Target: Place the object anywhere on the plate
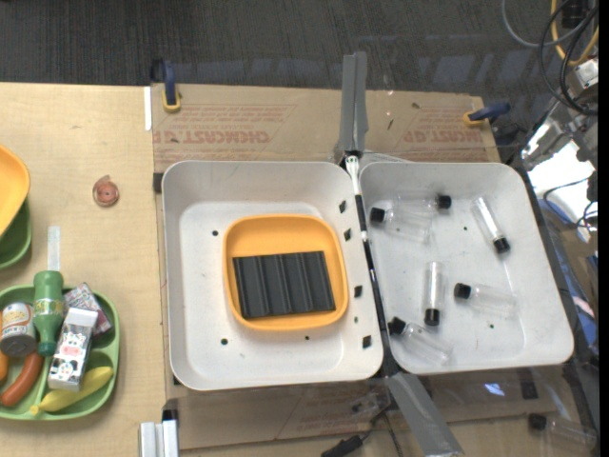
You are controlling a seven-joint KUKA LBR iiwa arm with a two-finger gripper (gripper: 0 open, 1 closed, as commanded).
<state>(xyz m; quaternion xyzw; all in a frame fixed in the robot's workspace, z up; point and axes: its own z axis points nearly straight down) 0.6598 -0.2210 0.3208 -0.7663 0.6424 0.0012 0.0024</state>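
At the lower left of the frame, nearest the camera, a green divided plastic tray (95, 388) holds toy food, among it a small green bottle (47, 305), a patterned milk carton (67, 355) and a red sausage shape (21, 379), parked well apart from both bins, so these look like spares kept out of the program's reach; just right of it the left shallow white bin (190, 350) holds the task's target, a rounded-square orange plastic plate (285, 231), lying flat near the bin's middle, probably so that a drop from above lands on it from any side; a dark grey ribbed rectangular mat (288, 285) lies on the plate's lower half, touching it and inside its rim, so I judge that object to be already placed; in the right white bin (542, 341) several clear plastic vials with black caps (432, 293) lie on their sides, scattered and mostly apart from one another, which should leave room for fingers around each; farther up, brown cardboard (247, 127) lines the bench under the bins, held by clamps at its upper corners; at the upper left edge sits part of an orange bowl (11, 190), near a small pink disc (107, 192); the arm's hand appears nowhere here, so its opening is not something I can state.
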